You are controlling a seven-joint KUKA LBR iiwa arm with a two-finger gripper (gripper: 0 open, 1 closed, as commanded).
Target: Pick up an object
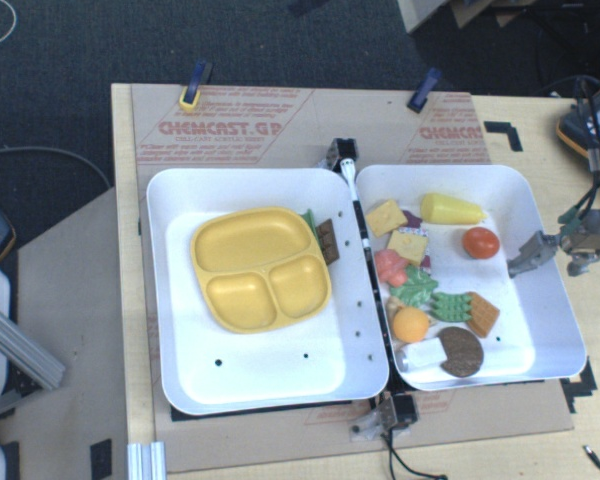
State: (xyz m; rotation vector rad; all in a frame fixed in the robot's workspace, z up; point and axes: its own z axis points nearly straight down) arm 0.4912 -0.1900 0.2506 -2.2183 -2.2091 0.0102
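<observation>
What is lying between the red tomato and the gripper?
Nothing: in the camera view, only bare white bin floor separates the red tomato from the gripper.

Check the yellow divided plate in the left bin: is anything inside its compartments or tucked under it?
All three compartments of the yellow divided plate look bare. At its right rim, a small brown piece and a green bit poke out beside or partly beneath it; whatever else lies under the plate is hidden.

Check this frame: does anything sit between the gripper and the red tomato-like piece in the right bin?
Nothing visible does. The gripper sits over the right side of the right bin, and the red round piece lies just to its left in the view, with bare white bin floor between them. The yellow piece lies above that path.
</observation>
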